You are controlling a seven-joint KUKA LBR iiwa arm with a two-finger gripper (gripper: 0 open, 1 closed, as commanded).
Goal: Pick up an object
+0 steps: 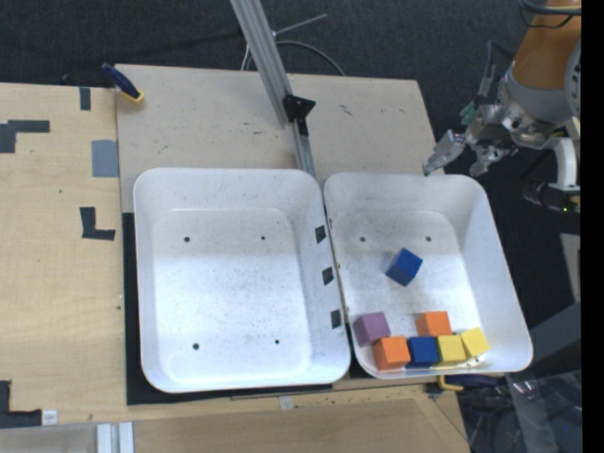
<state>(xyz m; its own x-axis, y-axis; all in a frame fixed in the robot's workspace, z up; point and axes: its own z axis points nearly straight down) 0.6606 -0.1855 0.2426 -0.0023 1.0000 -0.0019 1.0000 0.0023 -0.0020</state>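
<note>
The bench (208, 111) carried two shallow white bins side by side, with a slanted metal rail (264, 45) crossing above their shared edge. The left bin (156, 196) held nothing I could make out beyond dark specks on its floor. The right bin (491, 243) held all the candidate objects.

The arm (547, 45), grey with its orange band, sat at the upper right, outside the right bin and beyond its far corner. Its gripper (458, 154) pointed down and to the left, just off the bin's rim. The fingers looked spread apart, with bare gap between them and no object held there, though they were small in the view.

Among the blocks, a dark blue cube (404, 266) lay alone near the middle of the right bin, tilted and well apart from the others. Along the near wall sat a cluster: a purple cube (371, 327), an orange cube (392, 351) touching a blue cube (424, 350), a yellow cube (453, 348) beside that, another yellow cube (475, 341) at the corner, and a second orange cube (433, 324) just behind them.

Judged from this, the pick had not begun: no block was lifted or gripped. Choosing a target, descending, closing and lifting all remained. The lone dark blue cube seemed the easiest choice.
</note>
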